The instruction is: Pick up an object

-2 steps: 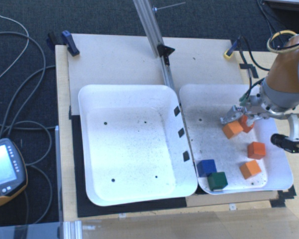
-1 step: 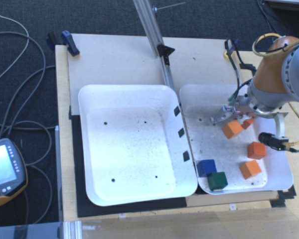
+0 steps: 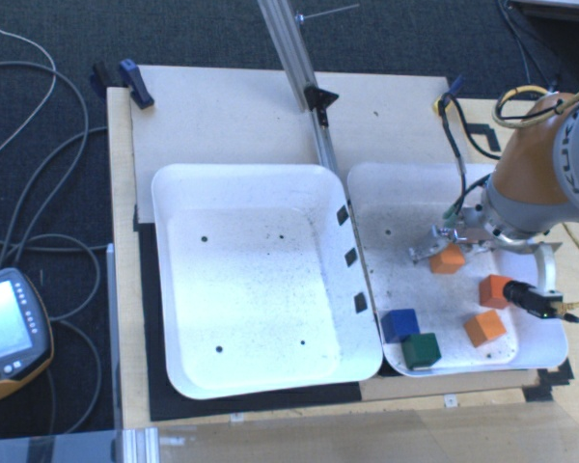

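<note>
Fingers (image 3: 438, 250) on my gripper (image 3: 444, 249) are too small and blurred for me to tell their spread — they sit touching the orange block (image 3: 449, 260) in the right bin (image 3: 386, 201). Nearer than that block lie a green cube (image 3: 422, 350), blue cube (image 3: 399, 324) and two more orange blocks (image 3: 484, 328) — beyond it, the arm's orange band (image 3: 526, 162).

Both white bins (image 3: 251, 186) look like smooth plastic flecked with dark specks; the worktop (image 3: 222, 114) is pale, matt board.
</note>
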